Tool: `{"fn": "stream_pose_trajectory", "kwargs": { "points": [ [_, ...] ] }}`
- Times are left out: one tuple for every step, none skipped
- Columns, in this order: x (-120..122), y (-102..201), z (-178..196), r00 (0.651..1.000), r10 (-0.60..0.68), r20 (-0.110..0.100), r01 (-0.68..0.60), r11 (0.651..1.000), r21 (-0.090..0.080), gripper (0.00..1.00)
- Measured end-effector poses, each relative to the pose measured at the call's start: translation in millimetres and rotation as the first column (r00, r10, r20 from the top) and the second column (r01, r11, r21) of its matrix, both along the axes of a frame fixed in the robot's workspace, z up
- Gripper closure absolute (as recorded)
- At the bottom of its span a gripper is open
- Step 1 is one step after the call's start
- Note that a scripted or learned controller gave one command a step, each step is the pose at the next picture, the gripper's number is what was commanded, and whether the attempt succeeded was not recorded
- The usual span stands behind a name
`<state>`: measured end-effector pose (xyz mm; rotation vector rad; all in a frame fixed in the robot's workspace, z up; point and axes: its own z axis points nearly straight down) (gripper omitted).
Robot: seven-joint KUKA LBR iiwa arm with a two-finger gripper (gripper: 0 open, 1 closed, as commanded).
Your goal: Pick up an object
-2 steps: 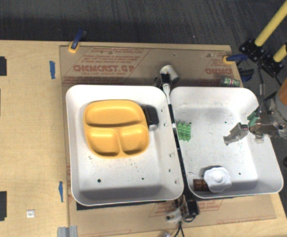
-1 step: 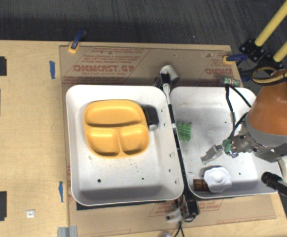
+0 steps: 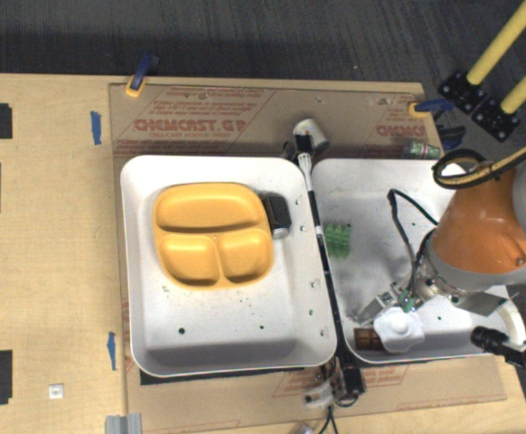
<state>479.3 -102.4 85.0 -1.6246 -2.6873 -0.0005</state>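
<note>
My gripper [image 3: 382, 313] reaches down into the front of the right bin [image 3: 371, 188], below the orange band of the arm [image 3: 480, 233]. A white rounded piece [image 3: 399, 330] sits right at the gripper's tip; I cannot tell whether it is an object or part of the tool. A small brown object [image 3: 365, 338] lies against the bin's front wall just left of the gripper. A small green object [image 3: 337, 240] lies near the bin's left wall, well behind the gripper.
In the left bin [image 3: 145, 269], a yellow divided plate [image 3: 213, 233] lies with a small black object [image 3: 277, 213] at its right edge. Black cables [image 3: 406, 215] loop over the right bin. Yellow poles [image 3: 511, 25] stand at the back right.
</note>
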Motion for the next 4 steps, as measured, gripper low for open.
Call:
{"fn": "stream_pose_trajectory", "kwargs": {
  "points": [
    [0,-26,49,0.888,-0.46,0.003,0.46,0.888,-0.001,0.0],
    [0,10,0,0.921,-0.39,0.001,0.39,0.921,0.0,0.0],
    [1,11,10,0.921,-0.389,0.001,0.389,0.921,0.003,1.0],
    [33,-5,19,0.876,-0.481,0.002,0.481,0.876,-0.001,1.0]
  ]
}}
